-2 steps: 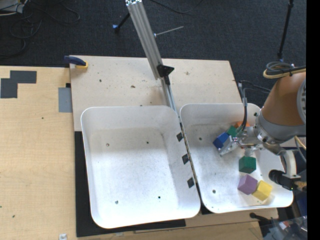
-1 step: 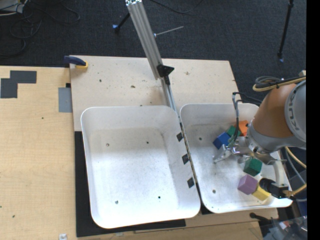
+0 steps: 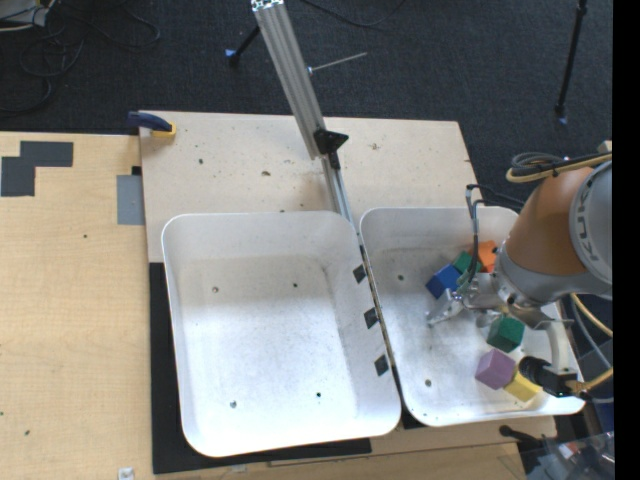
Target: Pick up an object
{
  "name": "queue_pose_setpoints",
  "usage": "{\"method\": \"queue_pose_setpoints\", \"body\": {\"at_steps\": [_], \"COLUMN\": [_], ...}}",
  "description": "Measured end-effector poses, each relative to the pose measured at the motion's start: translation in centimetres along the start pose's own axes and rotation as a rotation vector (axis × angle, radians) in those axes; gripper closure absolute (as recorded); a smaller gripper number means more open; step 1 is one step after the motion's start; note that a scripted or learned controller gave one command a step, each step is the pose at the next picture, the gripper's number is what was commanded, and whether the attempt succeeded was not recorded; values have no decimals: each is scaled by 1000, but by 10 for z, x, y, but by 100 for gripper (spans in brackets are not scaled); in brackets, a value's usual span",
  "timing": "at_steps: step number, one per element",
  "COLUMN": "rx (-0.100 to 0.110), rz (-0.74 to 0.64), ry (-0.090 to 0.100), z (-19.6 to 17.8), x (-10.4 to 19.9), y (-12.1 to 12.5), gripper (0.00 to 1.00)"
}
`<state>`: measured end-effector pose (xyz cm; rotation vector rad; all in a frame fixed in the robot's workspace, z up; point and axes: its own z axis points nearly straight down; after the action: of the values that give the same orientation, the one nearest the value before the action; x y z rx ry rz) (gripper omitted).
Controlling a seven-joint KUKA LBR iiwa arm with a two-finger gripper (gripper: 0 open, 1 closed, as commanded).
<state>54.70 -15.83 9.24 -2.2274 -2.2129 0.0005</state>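
Note:
Several small blocks lie in the right white bin (image 3: 420, 408). A blue block (image 3: 441, 282), a green block (image 3: 464, 265) and an orange block (image 3: 486, 256) cluster near its middle right. A dark green block (image 3: 506, 334), a purple block (image 3: 494, 368) and a yellow block (image 3: 523, 388) sit toward the front right corner. My gripper (image 3: 452, 306) is low in this bin, just in front of the blue block and left of the dark green one. No block visibly sits in it.
The left white bin (image 3: 200, 268) stands beside the right one, with a shared dividing rim (image 3: 368, 298). A slanted aluminium bar (image 3: 295, 78) rises behind the bins. My arm's orange band (image 3: 548, 230) overhangs the right bin's right edge.

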Motion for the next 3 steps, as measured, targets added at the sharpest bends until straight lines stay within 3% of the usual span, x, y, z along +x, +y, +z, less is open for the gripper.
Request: {"method": "queue_pose_setpoints", "body": {"at_steps": [1, 3], "rx": [1, -5], "rz": [7, -8], "ry": [1, -2], "z": [-10, -115], "x": [-1, 0], "y": [0, 0], "gripper": [100, 100]}}
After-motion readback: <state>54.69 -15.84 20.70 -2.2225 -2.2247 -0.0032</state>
